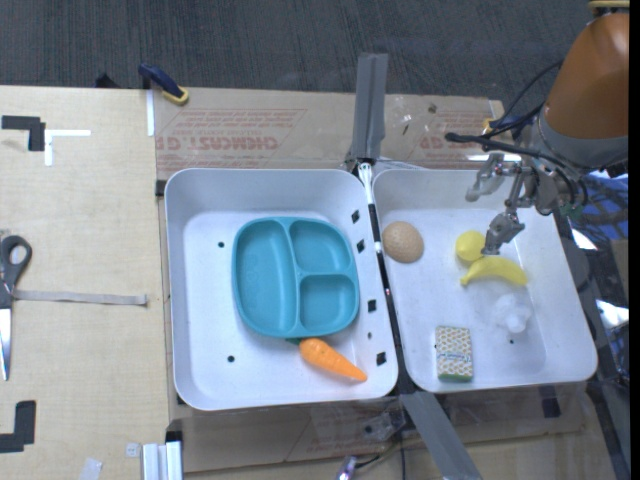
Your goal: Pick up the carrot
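Note:
The orange carrot (333, 360) lies in the left bin (190, 298), near its front edge, just below the blue divided plate (296, 276). My gripper (500, 234) hangs over the right bin (560, 348), far to the right of the carrot, just above a yellow banana (494, 271) and a yellow lemon (468, 247). Nothing is visibly held.
The right bin also holds a tan egg-shaped item (403, 241), a green-edged sponge (454, 354) and a clear plastic piece (510, 314). A grey divider post (369, 108) rises between the bins. Scissors (10, 278) lie on the bench at far left.

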Controlling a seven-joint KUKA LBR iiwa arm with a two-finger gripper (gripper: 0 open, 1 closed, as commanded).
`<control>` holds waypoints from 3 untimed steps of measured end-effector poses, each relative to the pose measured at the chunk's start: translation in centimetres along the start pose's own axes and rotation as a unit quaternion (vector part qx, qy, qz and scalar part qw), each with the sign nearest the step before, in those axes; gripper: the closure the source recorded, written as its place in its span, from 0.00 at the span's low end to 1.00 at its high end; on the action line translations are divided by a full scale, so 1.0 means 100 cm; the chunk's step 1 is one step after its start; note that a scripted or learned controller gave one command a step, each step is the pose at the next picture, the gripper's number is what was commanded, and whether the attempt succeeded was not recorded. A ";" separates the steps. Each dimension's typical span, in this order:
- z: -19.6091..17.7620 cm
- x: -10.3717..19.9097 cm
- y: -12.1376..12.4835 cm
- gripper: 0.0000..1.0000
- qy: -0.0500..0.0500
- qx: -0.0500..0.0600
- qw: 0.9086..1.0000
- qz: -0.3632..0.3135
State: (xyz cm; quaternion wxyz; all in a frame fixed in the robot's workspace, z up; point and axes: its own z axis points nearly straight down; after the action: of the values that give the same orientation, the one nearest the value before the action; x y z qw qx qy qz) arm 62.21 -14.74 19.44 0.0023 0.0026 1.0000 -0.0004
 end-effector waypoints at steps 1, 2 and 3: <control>-0.050 0.027 0.061 0.00 -0.001 -0.001 0.980 -0.198; 0.002 0.049 0.068 0.00 0.000 -0.001 0.989 -0.145; 0.001 0.110 0.100 0.00 0.001 -0.001 0.998 -0.061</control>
State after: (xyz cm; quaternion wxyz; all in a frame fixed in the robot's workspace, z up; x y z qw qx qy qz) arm 51.25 -4.73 19.25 0.0017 -0.0588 0.9983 0.0000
